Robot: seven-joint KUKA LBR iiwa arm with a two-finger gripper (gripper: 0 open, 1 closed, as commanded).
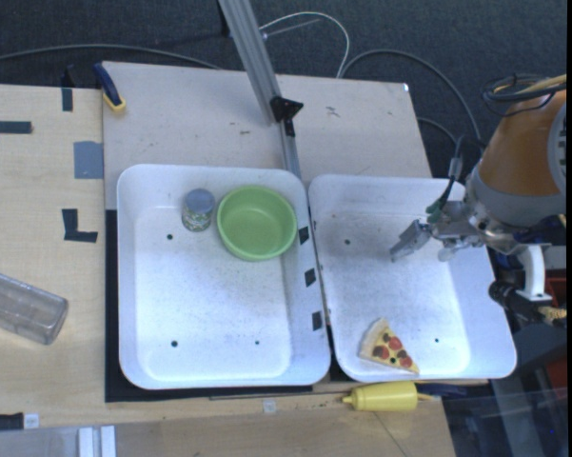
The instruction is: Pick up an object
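Arm is hovering over the right bin [476, 284], nothing picked yet.
Gripper [411, 241] is sitting above the bin's bare middle, well apart from the pizza slice [388, 347] lying flat near the front rim; that's the only candidate in this bin, so I'm guessing it's the target. Green bowl [257, 222] and small jar [198, 209] are standing upright, just beside each other, at the back of the left bin [152, 350]. Claw state: can't tell, too blurred at this angle. Nothing is visibly hanging from it or touching it.
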